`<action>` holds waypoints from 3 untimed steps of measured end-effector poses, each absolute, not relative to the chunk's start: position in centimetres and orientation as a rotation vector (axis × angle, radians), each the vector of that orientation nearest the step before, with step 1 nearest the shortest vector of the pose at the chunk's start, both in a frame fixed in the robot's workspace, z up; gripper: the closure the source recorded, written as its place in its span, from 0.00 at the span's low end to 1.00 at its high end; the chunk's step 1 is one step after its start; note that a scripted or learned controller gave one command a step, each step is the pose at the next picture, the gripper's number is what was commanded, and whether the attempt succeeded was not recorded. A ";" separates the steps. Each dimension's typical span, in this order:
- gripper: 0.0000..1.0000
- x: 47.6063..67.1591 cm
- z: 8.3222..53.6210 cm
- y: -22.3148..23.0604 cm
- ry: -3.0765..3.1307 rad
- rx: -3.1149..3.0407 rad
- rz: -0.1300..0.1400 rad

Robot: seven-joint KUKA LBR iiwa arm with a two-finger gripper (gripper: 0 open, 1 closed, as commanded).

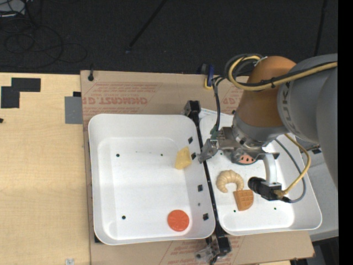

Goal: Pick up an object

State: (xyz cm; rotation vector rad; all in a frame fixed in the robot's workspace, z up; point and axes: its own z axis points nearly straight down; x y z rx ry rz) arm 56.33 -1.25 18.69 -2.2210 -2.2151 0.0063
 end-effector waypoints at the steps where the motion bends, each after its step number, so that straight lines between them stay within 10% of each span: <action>1: 1.00 56.4 19.7 -1.4 -2.213 -2.223 0.007; 2: 1.00 56.9 22.8 4.5 -2.225 -2.214 -0.001; 3: 1.00 51.0 27.8 4.8 -2.221 -2.218 0.001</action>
